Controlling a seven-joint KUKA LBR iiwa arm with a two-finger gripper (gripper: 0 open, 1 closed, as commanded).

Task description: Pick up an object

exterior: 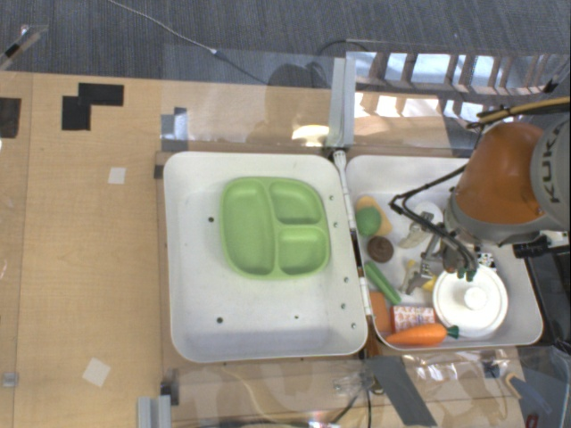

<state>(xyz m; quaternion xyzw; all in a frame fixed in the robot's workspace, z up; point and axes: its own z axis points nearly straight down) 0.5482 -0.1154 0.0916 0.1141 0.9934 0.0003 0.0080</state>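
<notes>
— Where's the hand [426,270] now?

— Down in the right bin [533,328], low over the clutter. Whether its fingers are wide or narrow, I cannot tell from here; the wrist and cables cover them, and I see nothing gripped.

— What could it take?

— Nearest is the green pepper [382,283], just to the hand's left, long axis running diagonally from upper left to lower right. Below that lies the carrot [416,334], lengthwise along the bin's near wall, with a small red-and-white box [412,316] just above it. A brown ball [381,250] and a yellow-green fruit [368,218] sit further up, by the left wall.

— Any room to work?

— Little, I'd say. A white round lid [470,301] is right beside the hand on its right, and the carrot hugs the edge. The left bin [192,328] holds a green divided plate [274,226], well apart from the arm.
</notes>
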